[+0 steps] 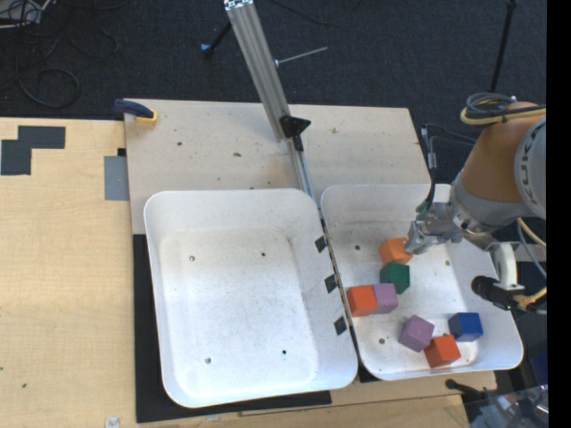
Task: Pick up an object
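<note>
As the grey arm with its orange band reaches in from the right, the gripper [423, 236] hangs low over the right bin [357, 205], just beside or touching an orange block [393, 251] that lies near the bin's middle; whether the jaws are spread or closed cannot be told from this slant, and nothing can be seen held between them. Just below the orange block sits a dark green block [395, 277], touching it or nearly so, and further toward the dividing edge a red-orange block [360, 300] and a pale purple block [385, 297] rest pressed side by side. Near the front of the bin lie a second purple block [416, 333], a second red-orange block [442, 351] and a blue block [465, 326], close together. The left bin [169, 217] stands alongside on the worktop [214, 141]. The step in hand looks to be the approach to a grasp, most likely on the orange block, the nearest piece to the jaws. To do it well the jaws would want to straddle that block squarely, centred over it rather than off to its right, with the closing line turned so that neither finger comes down on the green neighbour. A descent well down the block's sides before closing should give a firmer hold, and a straight upward lift would keep the crowded pieces beneath from being dragged along.
</note>
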`<action>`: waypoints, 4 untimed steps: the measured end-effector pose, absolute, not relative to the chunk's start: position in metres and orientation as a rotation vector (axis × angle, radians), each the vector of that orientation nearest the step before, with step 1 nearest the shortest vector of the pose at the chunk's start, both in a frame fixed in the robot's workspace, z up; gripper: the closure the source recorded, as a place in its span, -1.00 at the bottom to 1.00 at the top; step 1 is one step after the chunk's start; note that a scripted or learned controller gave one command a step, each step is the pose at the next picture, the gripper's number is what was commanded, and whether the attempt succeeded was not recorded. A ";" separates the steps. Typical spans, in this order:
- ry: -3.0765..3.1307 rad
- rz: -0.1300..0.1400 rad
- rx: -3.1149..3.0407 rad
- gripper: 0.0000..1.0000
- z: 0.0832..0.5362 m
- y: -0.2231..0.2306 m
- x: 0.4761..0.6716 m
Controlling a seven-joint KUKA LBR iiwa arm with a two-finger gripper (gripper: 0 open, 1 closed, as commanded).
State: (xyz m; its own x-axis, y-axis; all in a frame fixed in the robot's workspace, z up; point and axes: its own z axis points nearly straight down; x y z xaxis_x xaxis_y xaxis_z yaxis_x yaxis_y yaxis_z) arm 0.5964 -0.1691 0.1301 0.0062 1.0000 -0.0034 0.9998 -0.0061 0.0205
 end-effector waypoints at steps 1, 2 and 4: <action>2.219 0.002 2.220 1.00 0.182 -0.177 0.605; 2.222 0.003 2.217 1.00 0.231 -0.168 0.608; 2.230 -0.003 2.221 1.00 0.242 -0.115 0.593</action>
State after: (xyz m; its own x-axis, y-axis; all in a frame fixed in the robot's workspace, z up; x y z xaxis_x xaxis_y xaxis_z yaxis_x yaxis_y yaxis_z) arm 0.5932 -0.1155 0.2422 -0.0037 1.0000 0.0029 1.0000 0.0037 -0.0053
